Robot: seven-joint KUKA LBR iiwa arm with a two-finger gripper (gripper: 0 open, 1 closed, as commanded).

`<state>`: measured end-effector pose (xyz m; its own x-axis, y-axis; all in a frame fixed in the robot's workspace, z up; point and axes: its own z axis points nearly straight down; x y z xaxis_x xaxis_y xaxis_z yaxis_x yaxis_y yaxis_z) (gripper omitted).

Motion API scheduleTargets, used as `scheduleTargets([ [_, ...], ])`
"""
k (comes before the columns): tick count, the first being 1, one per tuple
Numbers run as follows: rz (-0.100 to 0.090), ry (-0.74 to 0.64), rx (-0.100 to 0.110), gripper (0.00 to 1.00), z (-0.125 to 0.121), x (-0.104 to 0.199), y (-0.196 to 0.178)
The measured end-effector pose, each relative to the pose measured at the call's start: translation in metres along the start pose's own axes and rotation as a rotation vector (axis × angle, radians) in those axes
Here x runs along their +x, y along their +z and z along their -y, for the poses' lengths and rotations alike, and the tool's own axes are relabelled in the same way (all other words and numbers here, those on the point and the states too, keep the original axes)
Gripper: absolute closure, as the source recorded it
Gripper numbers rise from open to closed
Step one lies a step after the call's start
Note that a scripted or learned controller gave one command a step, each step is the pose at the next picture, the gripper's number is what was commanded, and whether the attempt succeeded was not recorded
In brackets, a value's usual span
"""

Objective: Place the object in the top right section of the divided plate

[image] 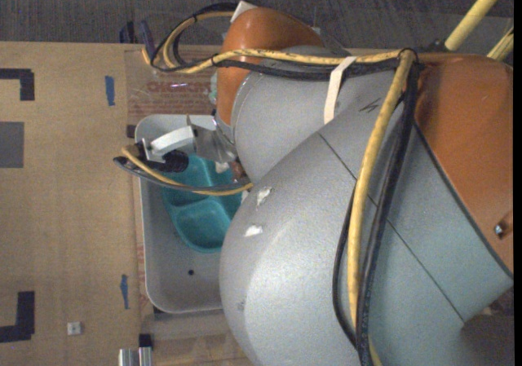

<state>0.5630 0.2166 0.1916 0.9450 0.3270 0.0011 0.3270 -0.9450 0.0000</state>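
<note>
The grey arm (342, 218) covers most of the view and hides a large part of the white bin (171, 279), which stands on the cardboard-covered bench (65, 193). In the bin lies the teal divided plate (204, 222), near the bin's left wall and well apart from its lower left corner. Its right part goes under the arm, so I cannot tell which section is the top right one. The gripper (214, 152) hangs over the upper end of the plate, near the bin's upper left corner, and I cannot tell if it is released or clenched. Where the object is, and so which way it points or how its long axis runs, I cannot tell either. The same holds for its weight and the best place to grip it. The plate looks like stiff, light, smooth plastic with low ridges, so a rounded object may slide there. A small dark speck (190, 272) sits on the bin floor below the plate.
</note>
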Motion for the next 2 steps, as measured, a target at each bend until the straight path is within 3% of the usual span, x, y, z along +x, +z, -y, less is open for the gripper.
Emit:
scheduleTargets([
  [1,-0.001,0.035,0.000,0.00,-0.0149,0.0491,-0.0426],
  [2,-0.002,0.039,0.000,1.00,-0.0164,0.0495,-0.0523],
])
